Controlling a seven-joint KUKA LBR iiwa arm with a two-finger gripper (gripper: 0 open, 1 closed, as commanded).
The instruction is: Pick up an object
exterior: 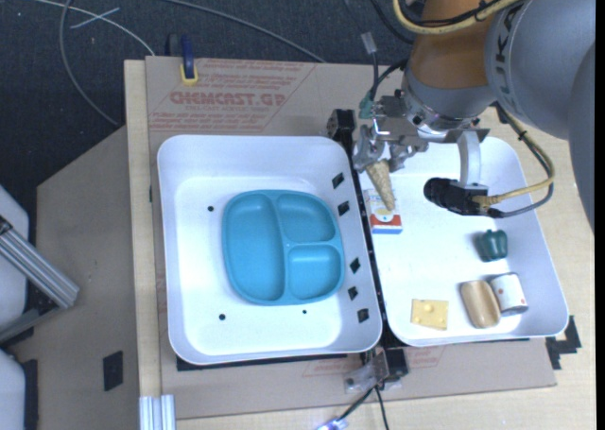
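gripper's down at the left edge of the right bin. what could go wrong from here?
1. The gripper sits close to the right bin's left wall, so a small offset could make it hit or catch on the wall.
2. The tan tapered piece below it seems to touch the red, white and blue packet. A grasp may slip off the taper or drag the packet.

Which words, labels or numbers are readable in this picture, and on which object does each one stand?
"CHEMCAST GP": large red print on the brown board; the last letters are faint.
Smaller red lines above and below it: too blurred to read.
Print on the red-and-blue packet in the right bin: too small to read.
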